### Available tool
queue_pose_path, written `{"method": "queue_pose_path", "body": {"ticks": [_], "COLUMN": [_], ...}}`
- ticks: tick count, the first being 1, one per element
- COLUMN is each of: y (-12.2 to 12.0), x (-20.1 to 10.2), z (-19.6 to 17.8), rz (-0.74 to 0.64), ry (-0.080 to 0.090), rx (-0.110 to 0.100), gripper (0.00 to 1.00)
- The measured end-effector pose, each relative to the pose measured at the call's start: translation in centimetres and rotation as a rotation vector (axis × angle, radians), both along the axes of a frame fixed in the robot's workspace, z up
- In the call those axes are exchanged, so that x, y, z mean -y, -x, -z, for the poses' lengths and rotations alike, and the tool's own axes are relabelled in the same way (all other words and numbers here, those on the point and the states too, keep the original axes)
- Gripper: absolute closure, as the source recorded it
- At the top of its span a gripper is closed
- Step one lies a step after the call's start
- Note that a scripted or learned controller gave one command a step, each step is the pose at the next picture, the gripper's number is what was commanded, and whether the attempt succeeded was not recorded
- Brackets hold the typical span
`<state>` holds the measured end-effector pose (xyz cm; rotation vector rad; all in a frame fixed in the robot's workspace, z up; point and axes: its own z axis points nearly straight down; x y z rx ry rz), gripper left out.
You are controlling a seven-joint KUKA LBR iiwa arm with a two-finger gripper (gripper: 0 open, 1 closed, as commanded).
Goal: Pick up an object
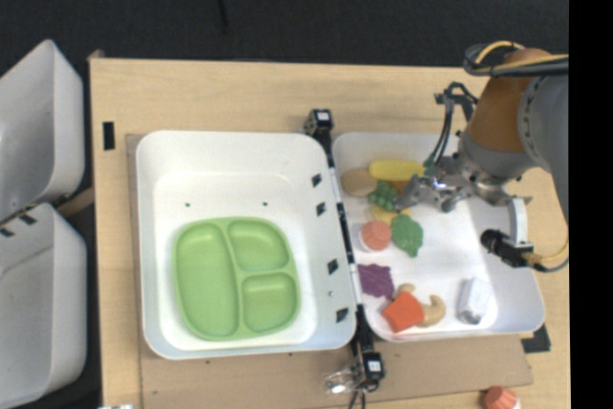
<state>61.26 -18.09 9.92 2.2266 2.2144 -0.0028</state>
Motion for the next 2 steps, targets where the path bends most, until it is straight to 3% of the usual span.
{"method": "queue_pose_path", "body": {"ticks": [1,2], "y": [-0.1,0.5], "x": [0.1,0.5], "z": [-1.3,-5.9], "rz": [0.003,-0.001], "ry": [0.0,-0.001], "rx": [0.005,0.004], "gripper": [1.0,1.0]}}
